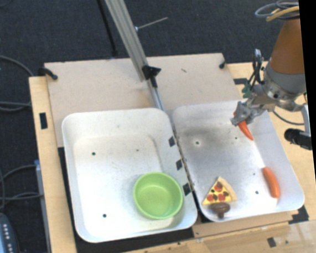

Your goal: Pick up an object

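Note:
My gripper (242,119) is over the upper right part of the right bin (202,124). It is shut on a small orange carrot (247,130), whose top end sits between the fingers while the rest slants down and to the right. A second orange carrot (271,182) lies by the right bin's right wall. A toy pizza slice (219,192) lies at that bin's front edge. A green bowl (158,195) stands in the front right corner of the left bin (92,140).
A slanted aluminium post (130,37) rises from behind the bins at the middle. Cables lie on the dark floor at the left, and a black bracket (296,136) sits by the right bin's right side.

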`<state>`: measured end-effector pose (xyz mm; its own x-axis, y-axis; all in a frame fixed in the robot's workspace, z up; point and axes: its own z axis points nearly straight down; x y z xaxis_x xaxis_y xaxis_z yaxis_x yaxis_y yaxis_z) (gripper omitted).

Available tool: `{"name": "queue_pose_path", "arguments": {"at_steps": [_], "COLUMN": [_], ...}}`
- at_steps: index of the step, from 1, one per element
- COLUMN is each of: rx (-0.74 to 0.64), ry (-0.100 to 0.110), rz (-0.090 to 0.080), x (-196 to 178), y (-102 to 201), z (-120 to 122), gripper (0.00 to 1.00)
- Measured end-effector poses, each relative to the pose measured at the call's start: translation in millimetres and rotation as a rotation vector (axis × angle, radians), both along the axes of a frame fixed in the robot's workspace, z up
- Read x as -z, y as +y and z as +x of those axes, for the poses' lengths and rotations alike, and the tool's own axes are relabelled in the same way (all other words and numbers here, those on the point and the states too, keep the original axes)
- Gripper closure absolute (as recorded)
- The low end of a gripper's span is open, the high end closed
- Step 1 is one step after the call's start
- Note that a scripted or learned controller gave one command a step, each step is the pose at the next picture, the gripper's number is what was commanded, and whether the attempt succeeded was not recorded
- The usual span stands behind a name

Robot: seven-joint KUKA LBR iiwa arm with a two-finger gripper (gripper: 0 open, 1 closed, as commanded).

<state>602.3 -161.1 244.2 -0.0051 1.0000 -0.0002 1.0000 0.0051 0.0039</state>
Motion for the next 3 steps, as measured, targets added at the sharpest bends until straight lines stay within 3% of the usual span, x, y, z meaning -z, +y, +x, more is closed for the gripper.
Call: {"name": "queue_pose_path", "arguments": {"at_steps": [3], "rx": [-0.001], "ry": [0.005], "rz": [0.000], "x": [15], "y": [134], "z": [-52], "gripper": [1.00]}}
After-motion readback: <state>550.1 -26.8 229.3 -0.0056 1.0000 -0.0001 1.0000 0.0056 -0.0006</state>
